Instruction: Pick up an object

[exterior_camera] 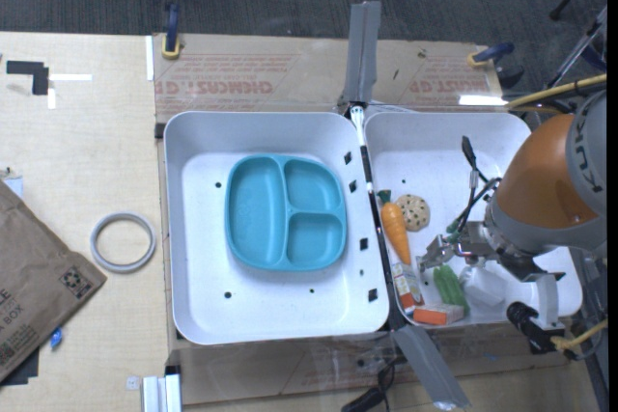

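Note:
My gripper (439, 251) hangs low in the right bin (439, 135), its fingers open with nothing between them. It sits just above a green vegetable-like piece (449, 288) near the bin's front. An orange carrot (395, 232) lies to its left along the bin's left wall. A round speckled cookie (413, 211) rests beside the carrot's top. A small white tube (404, 285) and a short orange-red piece (431, 315) lie at the front left corner. The grey arm with its orange band (546, 178) covers the bin's right part.
The left bin (193, 207) holds a teal divided plate (287, 211). On the bench to the left lie a grey tape ring (123, 240) and a brown cardboard box (34, 289). A grey divider bar (364, 53) stands between the bins at the back.

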`<act>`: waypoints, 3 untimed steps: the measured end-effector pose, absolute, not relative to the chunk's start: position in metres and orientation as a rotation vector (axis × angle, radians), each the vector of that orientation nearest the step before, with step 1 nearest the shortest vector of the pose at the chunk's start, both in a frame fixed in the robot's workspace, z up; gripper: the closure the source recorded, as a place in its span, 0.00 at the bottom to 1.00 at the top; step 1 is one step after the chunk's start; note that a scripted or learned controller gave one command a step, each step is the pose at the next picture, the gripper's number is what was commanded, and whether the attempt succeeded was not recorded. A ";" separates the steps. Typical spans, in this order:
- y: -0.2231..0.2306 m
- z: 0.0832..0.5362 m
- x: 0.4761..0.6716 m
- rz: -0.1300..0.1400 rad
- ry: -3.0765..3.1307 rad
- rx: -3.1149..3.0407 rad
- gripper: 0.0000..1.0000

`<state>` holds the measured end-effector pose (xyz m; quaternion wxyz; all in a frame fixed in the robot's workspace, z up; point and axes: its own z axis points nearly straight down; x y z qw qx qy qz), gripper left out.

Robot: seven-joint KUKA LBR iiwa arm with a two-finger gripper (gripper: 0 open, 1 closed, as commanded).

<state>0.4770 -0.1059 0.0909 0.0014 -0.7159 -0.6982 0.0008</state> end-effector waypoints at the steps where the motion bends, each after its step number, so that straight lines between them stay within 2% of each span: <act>1: -0.092 0.091 0.503 0.005 -1.792 -2.578 0.00; 2: -0.109 0.091 0.584 0.005 -1.891 -2.508 0.00; 3: -0.134 0.126 0.659 0.001 -2.091 -2.348 0.00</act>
